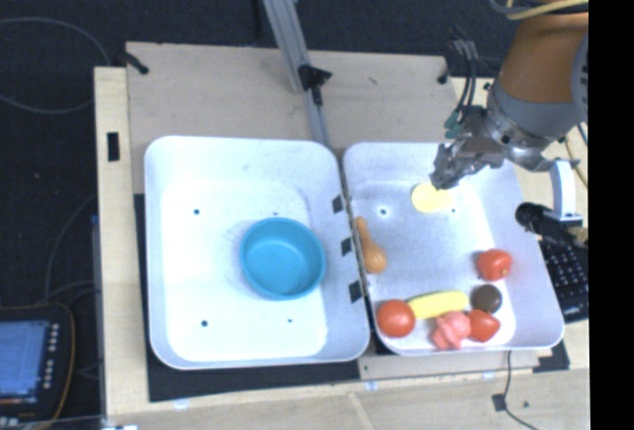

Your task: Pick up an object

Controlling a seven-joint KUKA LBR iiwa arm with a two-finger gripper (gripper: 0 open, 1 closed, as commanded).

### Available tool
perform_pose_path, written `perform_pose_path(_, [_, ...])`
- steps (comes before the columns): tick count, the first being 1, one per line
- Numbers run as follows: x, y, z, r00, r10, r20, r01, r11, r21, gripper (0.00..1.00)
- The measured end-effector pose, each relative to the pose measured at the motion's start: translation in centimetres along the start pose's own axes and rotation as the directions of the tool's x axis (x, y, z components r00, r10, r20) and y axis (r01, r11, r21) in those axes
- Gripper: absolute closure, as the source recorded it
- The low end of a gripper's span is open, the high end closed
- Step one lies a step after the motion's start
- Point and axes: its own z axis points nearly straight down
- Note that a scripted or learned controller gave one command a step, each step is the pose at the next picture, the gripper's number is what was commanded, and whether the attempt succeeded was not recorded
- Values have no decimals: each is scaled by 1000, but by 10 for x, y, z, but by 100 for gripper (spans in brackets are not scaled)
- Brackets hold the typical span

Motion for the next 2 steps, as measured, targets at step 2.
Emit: perform_pose_path(2, [96, 21, 27, 1000, 1, 0, -1, 1000, 6, 100])
